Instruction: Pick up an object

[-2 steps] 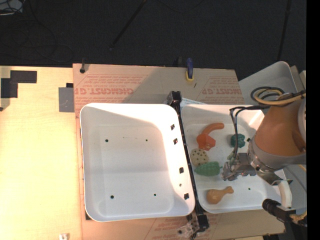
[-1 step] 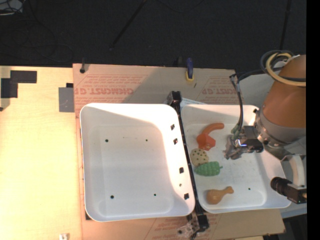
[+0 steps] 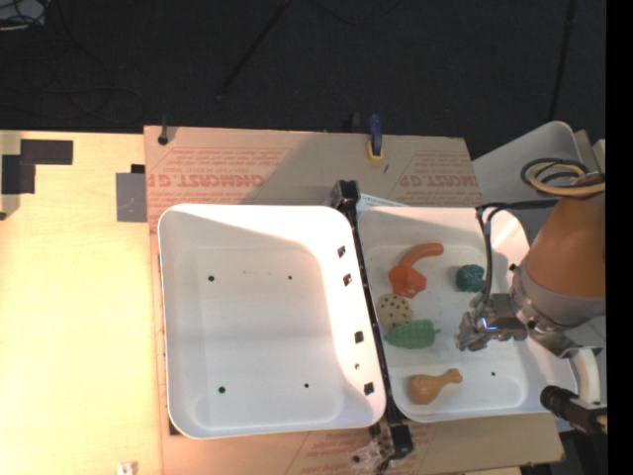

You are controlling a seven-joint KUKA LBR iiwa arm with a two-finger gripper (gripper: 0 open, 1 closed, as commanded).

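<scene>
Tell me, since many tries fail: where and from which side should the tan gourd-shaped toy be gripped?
Probably at its narrow neck, coming straight down from above. The tan gourd-shaped toy lies flat in the right bin, bulb left, neck pointing right, apart from the other toys; the end effector hangs just above it.

Five small toys lie loose in the right bin (image 3: 514, 392): an orange curved piece (image 3: 412, 266) at twelve o'clock, a teal lump (image 3: 470, 277) at two, a speckled tan ball (image 3: 395, 311) (dotted dark) at nine, a green piece (image 3: 411, 335) just below it, a tan pear-shaped one (image 3: 432, 385) at six.
</scene>
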